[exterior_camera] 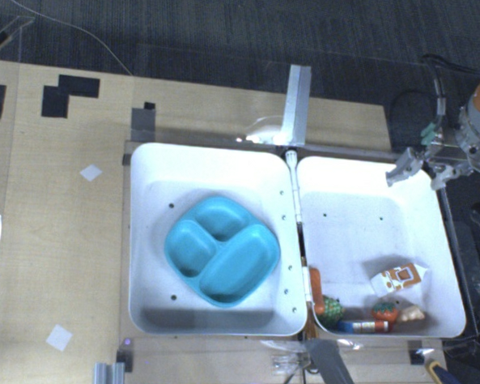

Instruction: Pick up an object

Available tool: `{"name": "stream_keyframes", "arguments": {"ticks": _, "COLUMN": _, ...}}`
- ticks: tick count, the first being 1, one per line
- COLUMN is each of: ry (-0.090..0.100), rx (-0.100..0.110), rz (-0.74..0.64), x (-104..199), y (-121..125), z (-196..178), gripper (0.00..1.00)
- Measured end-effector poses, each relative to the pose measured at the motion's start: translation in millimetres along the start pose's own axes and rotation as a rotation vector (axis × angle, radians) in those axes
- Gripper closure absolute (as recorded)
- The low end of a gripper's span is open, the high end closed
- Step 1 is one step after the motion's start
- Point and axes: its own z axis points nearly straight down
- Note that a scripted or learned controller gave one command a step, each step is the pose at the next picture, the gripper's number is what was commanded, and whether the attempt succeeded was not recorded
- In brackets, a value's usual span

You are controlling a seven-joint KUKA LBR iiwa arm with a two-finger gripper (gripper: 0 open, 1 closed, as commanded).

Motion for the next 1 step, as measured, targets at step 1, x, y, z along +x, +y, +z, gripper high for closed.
{"name": "stream_keyframes", "arguments": {"ticks": 1, "ry": 0.001, "rx": 0.003, "rz": 0.161, "x": 20.5, "y": -39.3, "z": 173.8, "gripper": 0.0}}
